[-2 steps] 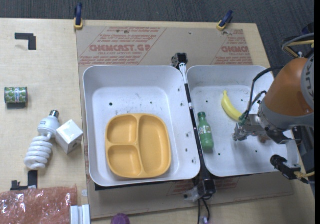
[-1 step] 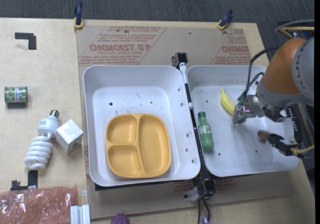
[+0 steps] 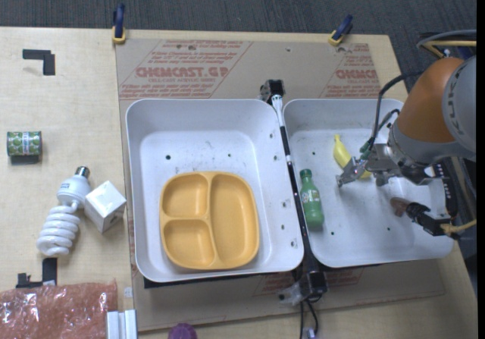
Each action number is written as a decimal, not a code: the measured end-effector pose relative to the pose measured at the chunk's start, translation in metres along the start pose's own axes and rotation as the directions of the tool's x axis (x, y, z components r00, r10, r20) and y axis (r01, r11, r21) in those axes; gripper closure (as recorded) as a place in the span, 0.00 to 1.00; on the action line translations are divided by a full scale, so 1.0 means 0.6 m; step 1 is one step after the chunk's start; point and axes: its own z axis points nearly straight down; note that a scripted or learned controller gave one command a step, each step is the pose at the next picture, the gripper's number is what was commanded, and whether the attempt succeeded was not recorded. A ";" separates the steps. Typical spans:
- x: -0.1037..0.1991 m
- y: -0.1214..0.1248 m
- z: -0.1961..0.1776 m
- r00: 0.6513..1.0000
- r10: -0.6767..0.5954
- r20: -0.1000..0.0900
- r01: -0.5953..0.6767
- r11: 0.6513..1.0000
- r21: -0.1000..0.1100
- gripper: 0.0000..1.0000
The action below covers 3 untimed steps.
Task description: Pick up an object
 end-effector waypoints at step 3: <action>0.063 -0.118 0.001 1.000 0.003 -0.001 -0.003 1.000 0.001 0.00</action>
